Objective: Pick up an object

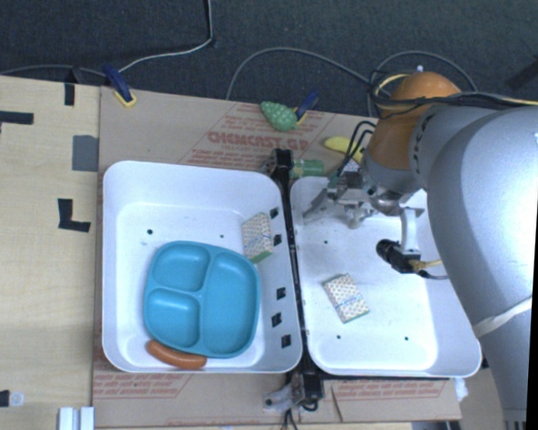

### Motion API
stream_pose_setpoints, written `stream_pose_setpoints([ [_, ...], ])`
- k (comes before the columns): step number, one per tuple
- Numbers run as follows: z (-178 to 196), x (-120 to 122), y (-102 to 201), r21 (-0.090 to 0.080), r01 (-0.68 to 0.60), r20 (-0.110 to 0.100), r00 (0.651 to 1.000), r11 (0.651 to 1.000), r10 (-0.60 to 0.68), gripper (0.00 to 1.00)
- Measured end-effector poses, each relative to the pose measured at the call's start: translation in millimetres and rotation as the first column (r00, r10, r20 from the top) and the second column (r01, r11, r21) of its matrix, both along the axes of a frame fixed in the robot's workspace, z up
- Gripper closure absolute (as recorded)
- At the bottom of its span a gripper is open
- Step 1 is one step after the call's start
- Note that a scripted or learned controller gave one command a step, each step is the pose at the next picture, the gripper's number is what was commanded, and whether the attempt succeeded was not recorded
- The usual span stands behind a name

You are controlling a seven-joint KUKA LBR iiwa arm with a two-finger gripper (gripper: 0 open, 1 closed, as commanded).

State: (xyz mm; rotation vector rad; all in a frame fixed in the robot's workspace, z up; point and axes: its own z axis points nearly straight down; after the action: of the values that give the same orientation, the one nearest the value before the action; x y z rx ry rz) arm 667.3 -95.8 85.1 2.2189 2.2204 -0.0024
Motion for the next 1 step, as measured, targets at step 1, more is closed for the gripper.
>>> stream_pose_setpoints([
  [1, 99.9, -132.3, 28.7, 0.003, 0.0, 0.0, 1.0, 1.0, 0.0, 0.0],
])
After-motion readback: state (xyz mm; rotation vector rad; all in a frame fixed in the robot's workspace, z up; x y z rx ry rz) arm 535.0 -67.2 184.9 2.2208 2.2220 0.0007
